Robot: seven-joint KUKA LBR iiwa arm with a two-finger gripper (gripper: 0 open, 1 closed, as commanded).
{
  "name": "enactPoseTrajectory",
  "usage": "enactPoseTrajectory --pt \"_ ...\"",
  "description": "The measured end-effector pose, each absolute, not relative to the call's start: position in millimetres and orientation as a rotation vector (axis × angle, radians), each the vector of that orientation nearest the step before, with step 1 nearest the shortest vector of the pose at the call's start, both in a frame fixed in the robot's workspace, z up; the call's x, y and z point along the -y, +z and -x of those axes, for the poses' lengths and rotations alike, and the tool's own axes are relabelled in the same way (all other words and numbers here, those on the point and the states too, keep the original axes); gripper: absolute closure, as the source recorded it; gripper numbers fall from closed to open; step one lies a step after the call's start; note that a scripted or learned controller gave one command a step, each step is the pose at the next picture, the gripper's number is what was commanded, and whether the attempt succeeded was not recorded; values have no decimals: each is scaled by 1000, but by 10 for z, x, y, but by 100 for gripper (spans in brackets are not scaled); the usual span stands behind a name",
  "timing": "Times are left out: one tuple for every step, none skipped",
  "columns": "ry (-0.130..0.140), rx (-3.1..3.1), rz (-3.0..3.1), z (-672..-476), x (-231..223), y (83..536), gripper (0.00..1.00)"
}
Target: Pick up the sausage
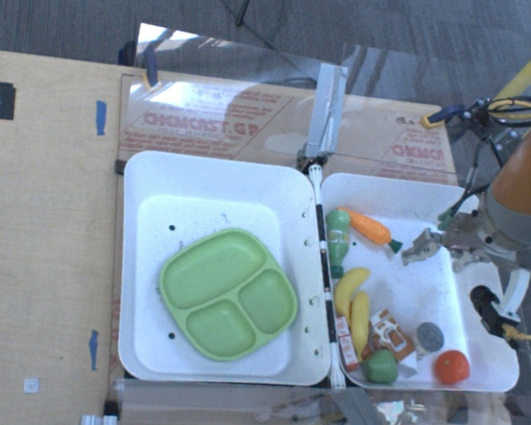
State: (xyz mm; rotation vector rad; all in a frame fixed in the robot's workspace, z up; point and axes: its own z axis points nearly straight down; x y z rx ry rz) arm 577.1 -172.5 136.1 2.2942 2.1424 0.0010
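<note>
The arm (530, 178) is reaching in over the right bin (505, 375), and the tool (419, 248) is hanging above the bin's far part, just beside the tip of the carrot (370, 228). Whether the tool is standing wide or narrow cannot be told from this angle, and nothing is showing in its grip.

The sausage (343, 341) appears to be the thin reddish piece lying along the near left wall of that bin, touching the wall on one side and the bananas (356, 308) on the other; its shape is too small to make out with certainty.

Judging by this, the approach step is under way. The next move is calling for travel toward the near left corner, then a descent lined up along the wall.

Room there is looking tight: the wall, the bananas, a small packet (391, 334) and a green fruit (380, 367) are crowding the spot. The bare floor is lying mid-bin, toward the right.
</note>
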Motion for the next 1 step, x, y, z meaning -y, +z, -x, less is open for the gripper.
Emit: enactPoseTrajectory --pt "3 -1907 -2490 -6398 1916 870 0"
